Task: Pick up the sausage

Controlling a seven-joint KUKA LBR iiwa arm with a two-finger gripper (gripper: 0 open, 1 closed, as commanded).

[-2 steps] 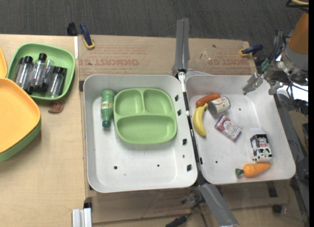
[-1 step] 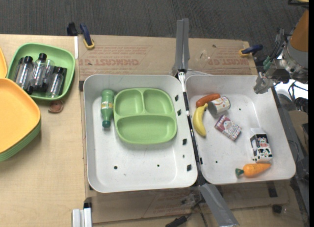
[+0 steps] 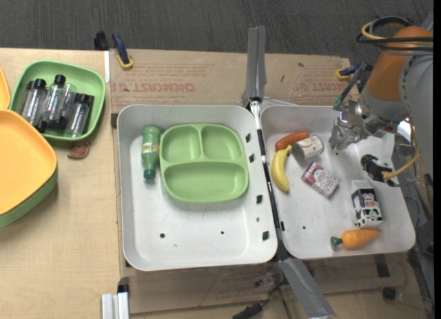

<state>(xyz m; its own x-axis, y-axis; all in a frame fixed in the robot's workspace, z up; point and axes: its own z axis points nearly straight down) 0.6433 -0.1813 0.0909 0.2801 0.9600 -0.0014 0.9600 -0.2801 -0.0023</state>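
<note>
The orange-red sausage [image 3: 292,139] was seen leftward of the tool [image 3: 342,134], long axis slanting up rightward; the tool's state could not be told.

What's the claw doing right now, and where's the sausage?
Gripper above right bin's back, nothing between fingers. Sausage lies left of it, untouched. Small can and banana crowd it.

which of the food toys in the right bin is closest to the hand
The sausage, reddish-orange, at the bin's top left beside the banana. The carrot lies far off at the bottom edge; the hand hovers top right.
</note>
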